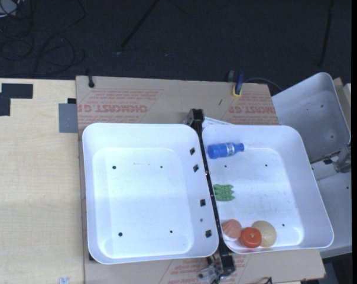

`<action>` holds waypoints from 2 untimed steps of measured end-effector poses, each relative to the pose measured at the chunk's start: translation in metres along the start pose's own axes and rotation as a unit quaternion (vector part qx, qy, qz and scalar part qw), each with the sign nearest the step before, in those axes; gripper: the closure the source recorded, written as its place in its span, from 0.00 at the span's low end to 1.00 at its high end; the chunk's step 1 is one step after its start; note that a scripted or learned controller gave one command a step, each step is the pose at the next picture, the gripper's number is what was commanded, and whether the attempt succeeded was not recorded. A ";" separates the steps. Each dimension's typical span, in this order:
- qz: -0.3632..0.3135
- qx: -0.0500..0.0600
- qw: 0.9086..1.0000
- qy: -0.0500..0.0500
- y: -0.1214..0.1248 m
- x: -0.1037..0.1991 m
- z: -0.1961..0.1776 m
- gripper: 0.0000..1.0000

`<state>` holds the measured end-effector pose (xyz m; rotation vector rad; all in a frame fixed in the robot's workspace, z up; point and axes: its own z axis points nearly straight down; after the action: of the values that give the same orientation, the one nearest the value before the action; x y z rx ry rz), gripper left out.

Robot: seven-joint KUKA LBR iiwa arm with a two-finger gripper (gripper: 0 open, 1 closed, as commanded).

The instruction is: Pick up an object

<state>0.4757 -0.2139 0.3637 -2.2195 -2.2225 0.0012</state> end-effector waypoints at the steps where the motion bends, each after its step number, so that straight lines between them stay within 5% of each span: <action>1: 0.000 -0.001 1.000 0.000 0.000 0.000 -0.025 1.00; 2: 0.001 0.007 1.000 0.003 -0.002 0.002 0.109 1.00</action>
<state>0.4738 -0.2120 0.2548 -2.2111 -2.2106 0.0100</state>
